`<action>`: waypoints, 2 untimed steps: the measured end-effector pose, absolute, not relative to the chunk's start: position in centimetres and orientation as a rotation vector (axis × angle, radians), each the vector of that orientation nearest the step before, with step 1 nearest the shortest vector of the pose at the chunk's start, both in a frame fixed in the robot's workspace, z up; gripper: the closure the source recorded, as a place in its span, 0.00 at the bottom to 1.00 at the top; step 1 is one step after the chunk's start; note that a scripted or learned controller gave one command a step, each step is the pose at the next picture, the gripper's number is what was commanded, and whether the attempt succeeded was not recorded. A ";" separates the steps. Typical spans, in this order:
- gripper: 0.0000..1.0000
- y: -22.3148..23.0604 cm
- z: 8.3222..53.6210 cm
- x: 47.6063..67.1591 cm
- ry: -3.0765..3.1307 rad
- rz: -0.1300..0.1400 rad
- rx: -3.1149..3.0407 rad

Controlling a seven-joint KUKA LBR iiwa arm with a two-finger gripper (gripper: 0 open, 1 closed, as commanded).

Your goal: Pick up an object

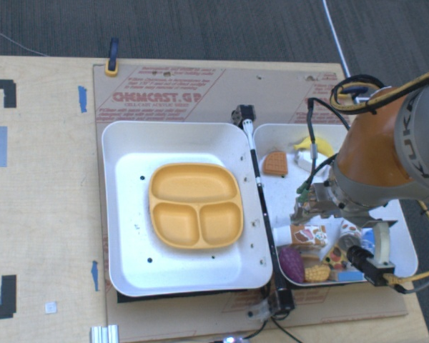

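Several small things lie in the right bin [279, 138]: a brown waffle-like piece [275, 163] and a yellow banana [313, 148] at its far end, a printed packet [309, 235] in the middle, a purple grape bunch [291, 262] and a yellow corn piece [317, 271] at the near edge. The left bin [121, 206] holds a yellow divided plate [196, 204]. The gripper [316, 207] hangs low over the packet, just beyond it, with the arm [375, 156] hiding much of it; how its jaws stand I cannot tell. These look like light plastic toys, stiff and somewhat slick. I judge the packet best gripped across its narrow width, and the corn across its middle.
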State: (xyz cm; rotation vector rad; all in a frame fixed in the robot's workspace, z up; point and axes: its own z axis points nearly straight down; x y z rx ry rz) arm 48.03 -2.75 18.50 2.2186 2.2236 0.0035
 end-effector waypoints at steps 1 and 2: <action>0.00 -2.8 18.5 48.0 2.223 0.001 2.219; 0.00 -9.3 14.1 48.2 2.222 -0.003 2.224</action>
